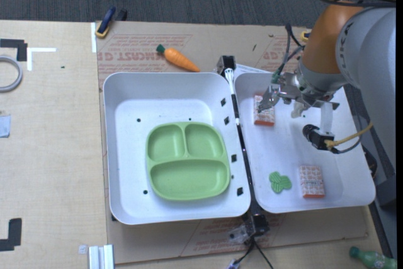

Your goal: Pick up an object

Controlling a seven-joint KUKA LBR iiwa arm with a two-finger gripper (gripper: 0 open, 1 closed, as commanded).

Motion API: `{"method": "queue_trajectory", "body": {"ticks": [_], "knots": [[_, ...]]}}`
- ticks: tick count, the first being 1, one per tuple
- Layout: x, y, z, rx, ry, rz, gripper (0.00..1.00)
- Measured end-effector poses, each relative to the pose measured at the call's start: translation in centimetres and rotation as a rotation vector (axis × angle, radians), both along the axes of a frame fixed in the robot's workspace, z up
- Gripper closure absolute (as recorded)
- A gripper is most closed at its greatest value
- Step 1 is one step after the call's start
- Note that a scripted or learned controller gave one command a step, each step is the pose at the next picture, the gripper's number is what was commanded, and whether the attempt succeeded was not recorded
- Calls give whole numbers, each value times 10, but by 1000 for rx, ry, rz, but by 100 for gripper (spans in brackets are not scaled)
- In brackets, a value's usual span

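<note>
Cardboard-covered desk (56, 154), two white bins. Camera view: claw (271, 99) low in right bin (352, 195), jaw state unclear, tips at small red-and-white packet (264, 111) just below-left of it. Risk: claw nudges packet toward the wall beside it, closing on nothing. Second packet (310, 181) well apart.

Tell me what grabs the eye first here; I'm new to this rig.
The green divided plate in the left bin stands out most. Next comes the grey arm with its orange band, reaching into the right bin with its pincer right by a small box at the bin's far end. An orange toy carrot lies on the cardboard beyond the bins.
</note>
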State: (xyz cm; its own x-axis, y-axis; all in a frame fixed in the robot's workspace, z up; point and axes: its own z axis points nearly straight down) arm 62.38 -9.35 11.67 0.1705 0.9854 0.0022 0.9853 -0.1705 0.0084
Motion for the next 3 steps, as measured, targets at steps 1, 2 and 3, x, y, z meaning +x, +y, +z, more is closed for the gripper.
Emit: {"method": "queue_trajectory", "body": {"ticks": [1, 2, 3], "knots": [[-9, 0, -21, 1, 3, -76, 0], [-8, -1, -10, 1, 0, -75, 100], [-8, -1, -10, 1, 0, -75, 0]]}}
